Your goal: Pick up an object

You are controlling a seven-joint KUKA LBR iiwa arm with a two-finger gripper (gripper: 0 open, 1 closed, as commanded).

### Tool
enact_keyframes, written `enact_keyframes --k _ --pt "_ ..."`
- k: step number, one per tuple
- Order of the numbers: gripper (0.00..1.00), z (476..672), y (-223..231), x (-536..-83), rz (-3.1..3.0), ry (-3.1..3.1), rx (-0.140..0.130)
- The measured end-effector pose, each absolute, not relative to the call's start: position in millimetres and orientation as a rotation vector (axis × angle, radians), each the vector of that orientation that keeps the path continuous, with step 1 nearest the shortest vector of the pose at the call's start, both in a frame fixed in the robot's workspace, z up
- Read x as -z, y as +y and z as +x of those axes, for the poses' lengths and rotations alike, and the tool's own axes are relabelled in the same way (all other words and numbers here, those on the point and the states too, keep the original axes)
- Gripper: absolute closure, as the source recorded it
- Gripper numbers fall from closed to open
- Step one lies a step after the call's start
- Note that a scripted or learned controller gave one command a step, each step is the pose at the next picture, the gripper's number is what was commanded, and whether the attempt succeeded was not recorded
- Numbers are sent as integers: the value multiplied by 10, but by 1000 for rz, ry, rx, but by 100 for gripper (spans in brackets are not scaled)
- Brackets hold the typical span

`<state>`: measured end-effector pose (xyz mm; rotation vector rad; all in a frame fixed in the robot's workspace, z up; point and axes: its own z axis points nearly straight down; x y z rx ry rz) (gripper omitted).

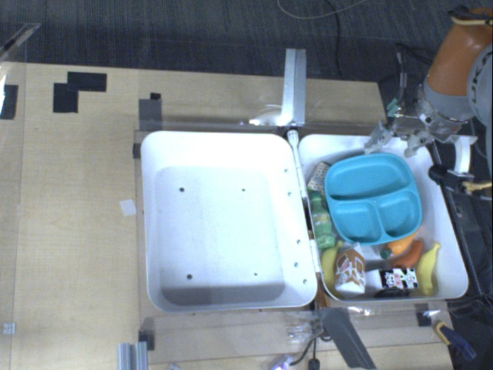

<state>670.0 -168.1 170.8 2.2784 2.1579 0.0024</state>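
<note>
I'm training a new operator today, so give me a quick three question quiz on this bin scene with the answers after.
1. True or false: the blue divided tray lies in the bin nearer the arm.
2. Which lies at the front right corner of the right bin? A) banana B) sponge C) spoon
3. Fill in: the claw hovers over the right bin's ____ edge.

Key: 1 true. 2 A. 3 far (back).

Hand [400, 139] seemingly empty, above blue tray [373, 197]
</note>
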Motion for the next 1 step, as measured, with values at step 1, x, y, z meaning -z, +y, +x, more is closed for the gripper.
enact_keyframes --k 1 --pt "0 6708 -2028 -1678 2236 2196 -5"
